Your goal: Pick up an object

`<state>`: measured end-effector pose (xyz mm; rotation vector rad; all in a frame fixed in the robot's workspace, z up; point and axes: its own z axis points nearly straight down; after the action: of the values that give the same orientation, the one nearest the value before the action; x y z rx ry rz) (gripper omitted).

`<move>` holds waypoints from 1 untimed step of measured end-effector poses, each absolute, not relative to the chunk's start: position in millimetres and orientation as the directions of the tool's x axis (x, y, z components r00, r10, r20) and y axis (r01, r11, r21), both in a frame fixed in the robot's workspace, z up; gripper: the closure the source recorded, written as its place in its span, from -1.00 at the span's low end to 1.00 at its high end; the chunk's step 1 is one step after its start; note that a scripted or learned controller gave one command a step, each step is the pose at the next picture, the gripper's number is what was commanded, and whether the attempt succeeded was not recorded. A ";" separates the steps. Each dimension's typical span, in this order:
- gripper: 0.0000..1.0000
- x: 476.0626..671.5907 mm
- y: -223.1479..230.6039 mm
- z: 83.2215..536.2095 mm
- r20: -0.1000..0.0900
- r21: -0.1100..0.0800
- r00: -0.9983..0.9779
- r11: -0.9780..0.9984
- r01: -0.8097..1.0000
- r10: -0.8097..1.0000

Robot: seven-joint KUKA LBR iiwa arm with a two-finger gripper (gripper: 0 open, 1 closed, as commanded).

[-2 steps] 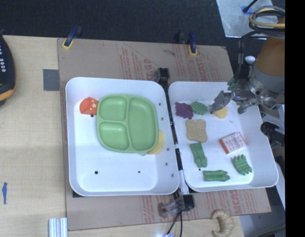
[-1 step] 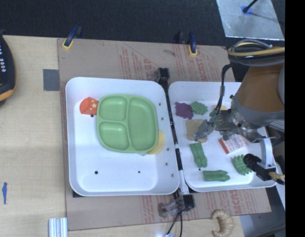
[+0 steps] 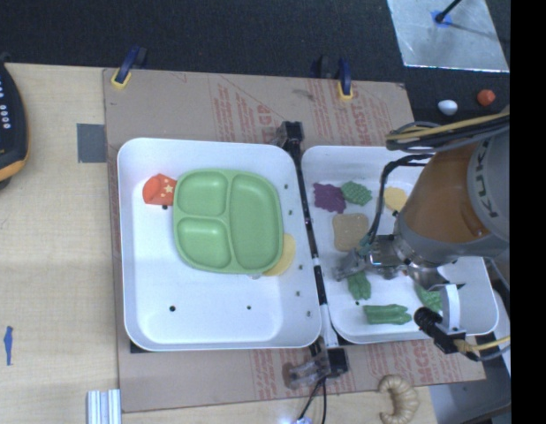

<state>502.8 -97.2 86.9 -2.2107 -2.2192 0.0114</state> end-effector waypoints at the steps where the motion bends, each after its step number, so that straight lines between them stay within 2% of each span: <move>1: 1.00 504.4 -98.1 102.3 -0.001 -0.007 -0.007 0.007 1.000 1.000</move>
<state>504.4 -98.1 102.3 -2.2109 -2.2260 0.0082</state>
